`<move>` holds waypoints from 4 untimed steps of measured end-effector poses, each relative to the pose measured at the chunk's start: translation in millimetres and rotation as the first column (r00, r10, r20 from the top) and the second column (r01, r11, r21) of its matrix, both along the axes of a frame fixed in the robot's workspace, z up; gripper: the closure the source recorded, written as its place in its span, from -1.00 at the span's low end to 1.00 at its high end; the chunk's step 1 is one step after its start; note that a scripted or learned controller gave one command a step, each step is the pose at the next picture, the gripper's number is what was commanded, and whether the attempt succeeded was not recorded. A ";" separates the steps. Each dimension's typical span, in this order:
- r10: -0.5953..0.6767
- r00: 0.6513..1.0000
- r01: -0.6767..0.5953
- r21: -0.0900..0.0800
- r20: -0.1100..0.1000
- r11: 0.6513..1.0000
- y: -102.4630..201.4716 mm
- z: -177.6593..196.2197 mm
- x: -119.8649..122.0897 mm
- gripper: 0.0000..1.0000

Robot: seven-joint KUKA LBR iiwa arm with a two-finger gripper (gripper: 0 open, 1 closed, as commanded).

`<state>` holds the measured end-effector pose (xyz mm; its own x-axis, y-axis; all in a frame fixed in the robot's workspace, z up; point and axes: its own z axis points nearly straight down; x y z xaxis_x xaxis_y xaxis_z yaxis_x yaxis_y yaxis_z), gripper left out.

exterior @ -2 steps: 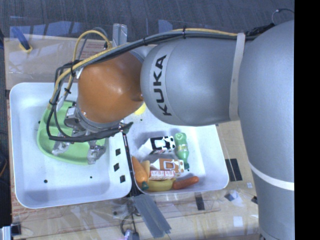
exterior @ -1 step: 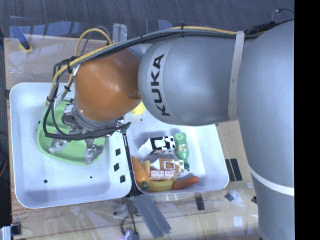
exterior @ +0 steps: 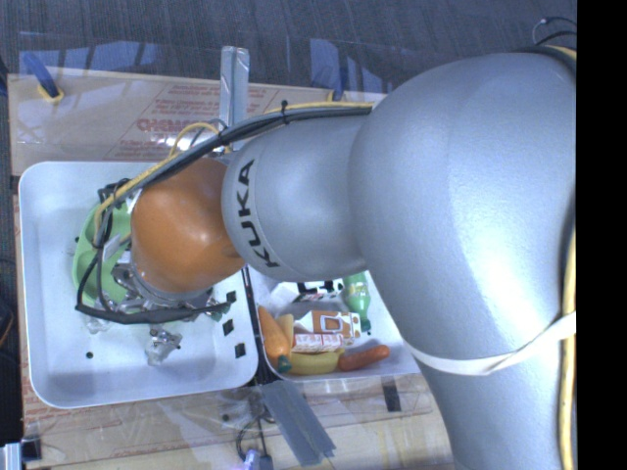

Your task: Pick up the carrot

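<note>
The carrot (exterior: 274,333) is lying in the right bin (exterior: 392,333) against its left wall, its long axis running roughly up-down in the view, beside a small carton (exterior: 326,331), while the gripper (exterior: 162,343) is hanging over the left bin (exterior: 49,292), grip state impossible to tell.

— How much of the right bin (exterior: 384,358) can you see?
— Little; the arm (exterior: 431,213) hides most of it, and part of the carrot (exterior: 275,333).
— The gripper (exterior: 162,346)?
— Too small and blurred to read; the arm's elbow runs off the right edge.
</note>
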<state>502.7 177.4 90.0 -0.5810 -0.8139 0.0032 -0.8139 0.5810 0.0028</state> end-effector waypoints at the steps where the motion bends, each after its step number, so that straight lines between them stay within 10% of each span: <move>1: 0.219 0.976 -0.219 0.003 0.005 0.976 25.1 1.3 22.3 -1.00; 2: 0.221 0.975 -0.221 0.004 0.005 0.975 26.3 10.7 22.8 1.00; 3: 0.057 0.998 -0.057 0.002 0.007 0.998 28.3 127.1 31.9 1.00; 4: 0.057 0.998 -0.057 0.002 0.006 0.998 28.0 126.6 31.8 -1.00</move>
<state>534.5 205.3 216.7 -0.5338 -0.8456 -0.0016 -0.8456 0.5338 -0.0010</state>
